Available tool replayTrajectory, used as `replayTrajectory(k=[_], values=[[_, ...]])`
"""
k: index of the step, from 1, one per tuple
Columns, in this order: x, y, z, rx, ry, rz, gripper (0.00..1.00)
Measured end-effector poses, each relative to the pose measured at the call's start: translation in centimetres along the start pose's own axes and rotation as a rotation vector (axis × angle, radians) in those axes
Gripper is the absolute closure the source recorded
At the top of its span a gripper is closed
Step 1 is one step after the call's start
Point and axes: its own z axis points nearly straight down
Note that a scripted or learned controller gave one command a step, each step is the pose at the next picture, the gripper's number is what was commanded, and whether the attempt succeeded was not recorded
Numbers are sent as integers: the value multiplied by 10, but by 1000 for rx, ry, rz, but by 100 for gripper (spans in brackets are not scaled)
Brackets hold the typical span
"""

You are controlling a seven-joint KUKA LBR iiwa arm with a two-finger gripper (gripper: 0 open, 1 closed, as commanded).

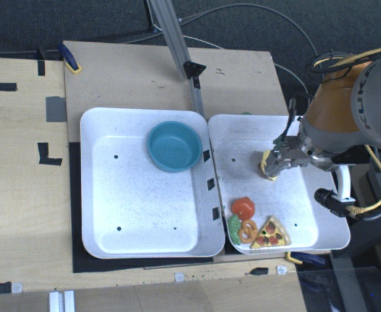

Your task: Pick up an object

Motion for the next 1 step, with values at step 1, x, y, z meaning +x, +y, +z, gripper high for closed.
replayTrajectory(k=[1], values=[[0, 1, -52, -5, -1, 1, 100]])
